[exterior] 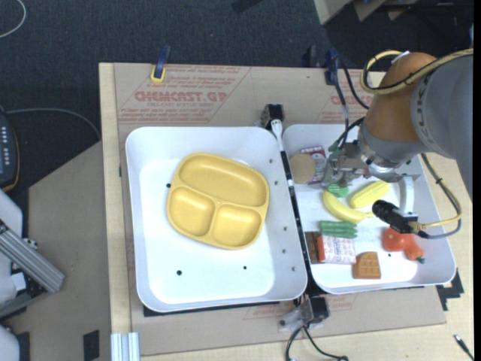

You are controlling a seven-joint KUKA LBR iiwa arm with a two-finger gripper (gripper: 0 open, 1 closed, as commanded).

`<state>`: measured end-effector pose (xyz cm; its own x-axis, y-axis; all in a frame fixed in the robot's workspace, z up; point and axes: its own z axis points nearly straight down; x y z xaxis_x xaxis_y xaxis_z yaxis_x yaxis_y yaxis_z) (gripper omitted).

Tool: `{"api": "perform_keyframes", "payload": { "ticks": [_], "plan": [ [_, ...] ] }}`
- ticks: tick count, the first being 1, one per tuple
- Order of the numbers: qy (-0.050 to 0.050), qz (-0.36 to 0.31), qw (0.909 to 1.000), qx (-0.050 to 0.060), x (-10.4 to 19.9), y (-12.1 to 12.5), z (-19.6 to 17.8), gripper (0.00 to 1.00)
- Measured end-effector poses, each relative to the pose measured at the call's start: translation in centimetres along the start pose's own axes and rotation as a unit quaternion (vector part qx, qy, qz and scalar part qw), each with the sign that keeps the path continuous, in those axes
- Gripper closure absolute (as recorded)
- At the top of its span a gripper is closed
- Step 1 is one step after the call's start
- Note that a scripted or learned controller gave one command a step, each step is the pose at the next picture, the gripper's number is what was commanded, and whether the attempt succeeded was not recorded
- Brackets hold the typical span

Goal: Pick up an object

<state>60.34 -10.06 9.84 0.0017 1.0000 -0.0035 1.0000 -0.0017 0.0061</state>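
The gripper [340, 173] hangs low over the back half of the right bin [434, 263], with the grey arm and its orange band reaching in from the right. From this angle I cannot tell whether the tool is open or closed, and nothing can be seen held in it.

All the loose pieces lie in that right bin. Just in front of the gripper is a small green piece [338, 190], and touching it on the near side is a banana [342, 209] lying at a slant. A yellow oblong piece [370, 194] rests just beside the banana, toward the right. Nearer the front edge is a green bar [337, 229], and in front of that a brown, white and red packet [331, 248]. A waffle-like square [367, 265] sits at the packet's right, close to the front wall. A red-orange item [398, 241] lies farther right – its shape is hard to read. At the bin's back left corner sits a tan round thing [302, 169] with a small red and white packet [313, 153] behind it.

The left bin [150, 265] holds one thing – a yellow divided plate [218, 200], lying flat, three compartments up, near the middle and apart from the walls.

Both bins rest on a cardboard-covered bench [180, 92], with a yellow clamp [158, 72] at its back edge.
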Motion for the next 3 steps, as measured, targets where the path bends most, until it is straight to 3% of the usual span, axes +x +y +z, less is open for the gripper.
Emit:
{"api": "perform_keyframes", "payload": {
  "ticks": [2,3],
  "plan": [
    [0.001,-0.002,1.0000,0.001,0.2,-0.4,-10.5,1.00],
    [0.001,-0.001,1.0000,0.001,0.2,-0.3,-12.7,1.00]
  ]
}}
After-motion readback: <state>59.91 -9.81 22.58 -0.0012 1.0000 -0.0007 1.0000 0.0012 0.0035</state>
